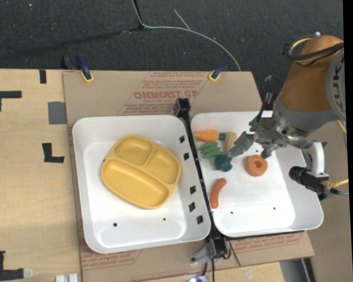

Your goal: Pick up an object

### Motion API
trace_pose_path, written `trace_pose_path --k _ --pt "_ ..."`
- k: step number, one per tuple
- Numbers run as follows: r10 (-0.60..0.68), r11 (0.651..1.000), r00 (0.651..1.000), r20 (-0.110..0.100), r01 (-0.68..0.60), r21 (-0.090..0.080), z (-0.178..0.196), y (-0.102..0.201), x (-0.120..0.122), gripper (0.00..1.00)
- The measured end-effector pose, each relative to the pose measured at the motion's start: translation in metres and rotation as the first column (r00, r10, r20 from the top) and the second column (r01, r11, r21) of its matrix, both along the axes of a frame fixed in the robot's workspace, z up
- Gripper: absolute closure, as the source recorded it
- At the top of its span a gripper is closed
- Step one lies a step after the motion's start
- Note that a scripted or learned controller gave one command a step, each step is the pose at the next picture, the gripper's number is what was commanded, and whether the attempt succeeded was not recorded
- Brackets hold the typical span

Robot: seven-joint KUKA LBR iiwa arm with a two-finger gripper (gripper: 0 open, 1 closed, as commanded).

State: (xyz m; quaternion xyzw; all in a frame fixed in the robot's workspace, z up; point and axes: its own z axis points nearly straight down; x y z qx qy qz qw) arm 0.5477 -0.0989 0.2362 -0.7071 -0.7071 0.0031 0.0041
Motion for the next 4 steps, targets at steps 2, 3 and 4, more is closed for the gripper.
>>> trace_pose_path --k 2,3,4 --pt "0.0 1.0 1.0 0.004 0.0 -0.002 -0.042 -0.006 0.004 0.0" --pt "0.001 1.0 1.0 0.003 -0.001 -0.001 -0.088 -0.002 -0.003 0.0" --pt "0.0 1.0 1.0 0.003 0.0 -0.001 -0.132 -0.003 -0.005 0.0"
